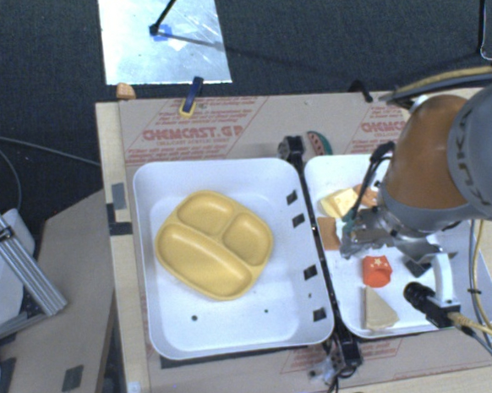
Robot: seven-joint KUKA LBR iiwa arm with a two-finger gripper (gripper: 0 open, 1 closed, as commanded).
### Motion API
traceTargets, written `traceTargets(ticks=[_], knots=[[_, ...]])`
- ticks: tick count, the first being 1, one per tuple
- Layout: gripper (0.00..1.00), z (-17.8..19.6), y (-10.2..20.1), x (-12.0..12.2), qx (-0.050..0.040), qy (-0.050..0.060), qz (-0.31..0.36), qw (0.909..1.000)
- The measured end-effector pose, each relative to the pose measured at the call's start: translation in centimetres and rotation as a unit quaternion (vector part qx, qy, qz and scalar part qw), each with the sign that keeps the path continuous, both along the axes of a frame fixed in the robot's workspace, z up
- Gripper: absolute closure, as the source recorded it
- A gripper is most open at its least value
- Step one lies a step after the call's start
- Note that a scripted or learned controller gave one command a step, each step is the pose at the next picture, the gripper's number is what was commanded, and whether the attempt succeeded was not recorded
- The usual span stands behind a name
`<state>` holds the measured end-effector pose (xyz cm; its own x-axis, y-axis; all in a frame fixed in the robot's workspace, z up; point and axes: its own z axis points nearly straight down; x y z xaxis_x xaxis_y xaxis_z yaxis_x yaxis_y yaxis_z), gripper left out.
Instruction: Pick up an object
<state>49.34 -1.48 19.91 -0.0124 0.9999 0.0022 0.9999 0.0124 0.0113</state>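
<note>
- You have the grey arm with the orange band (pixel 434 160) reaching in from the right edge of the worktop, with its wrist hanging over the right-hand shallow white bin (pixel 483 300).
- The gripper (pixel 357 240) sits low over the left half of that bin, near the divider between the two bins. You cannot tell from this slant whether it is spread or closed, and nothing shows clearly clamped in it.
- The small orange-red block with a pale mark on top (pixel 376 270) lies just beside the gripper, toward the near edge of the worktop. It looks the closest candidate for a pick and is compact, with no clear long axis.
- The pale yellow wedge-shaped piece (pixel 338 202) lies on the gripper's other side, toward the far edge, partly tucked under the arm.
- The beige triangular piece (pixel 378 311) rests near the near-left corner of the right bin, beyond the orange-red block.
- A thin brown flat piece (pixel 326 232) lies along the divider side of the same bin, left of the gripper.
- The left-hand shallow white bin (pixel 172 333) holds a single yellow three-compartment plastic tray (pixel 214 245), lying diagonally at its centre with its compartments bare.
- Judging from this, the coming move turns on a short shift toward the near edge to centre over the orange-red block before descending.
</note>
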Motion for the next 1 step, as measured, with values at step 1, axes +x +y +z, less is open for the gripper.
traceTargets(ticks=[1], knots=[[1.00,7.57,6.95,5.62,0.0006,-0.001,0.000,1.0000]])
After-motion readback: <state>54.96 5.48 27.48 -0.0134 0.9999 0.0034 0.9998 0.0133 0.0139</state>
